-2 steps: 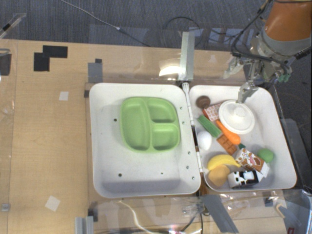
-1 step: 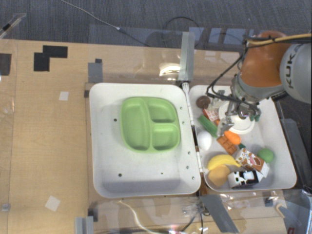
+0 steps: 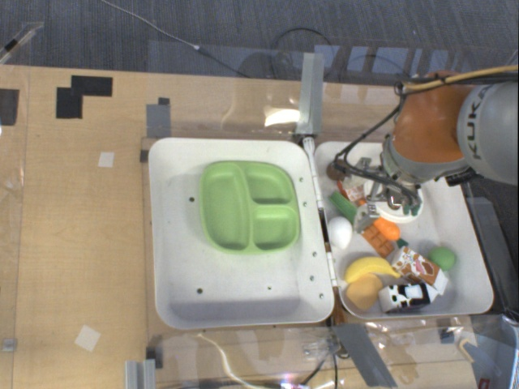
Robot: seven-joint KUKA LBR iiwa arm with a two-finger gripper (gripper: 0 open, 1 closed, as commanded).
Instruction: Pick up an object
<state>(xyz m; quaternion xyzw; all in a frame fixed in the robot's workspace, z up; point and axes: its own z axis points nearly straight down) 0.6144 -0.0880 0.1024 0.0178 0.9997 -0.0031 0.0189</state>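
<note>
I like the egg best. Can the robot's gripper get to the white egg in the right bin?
Probably yes. The white egg lies uncovered by the right bin's left wall, and the gripper hangs just beside it; the wall and the yellow banana crowd it slightly.

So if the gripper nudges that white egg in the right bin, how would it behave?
The white egg looks smooth and rounded, so it would probably roll or slip from the fingers. It lies against the right bin's left wall, which may stop it. It looks light, perhaps a toy.
</note>
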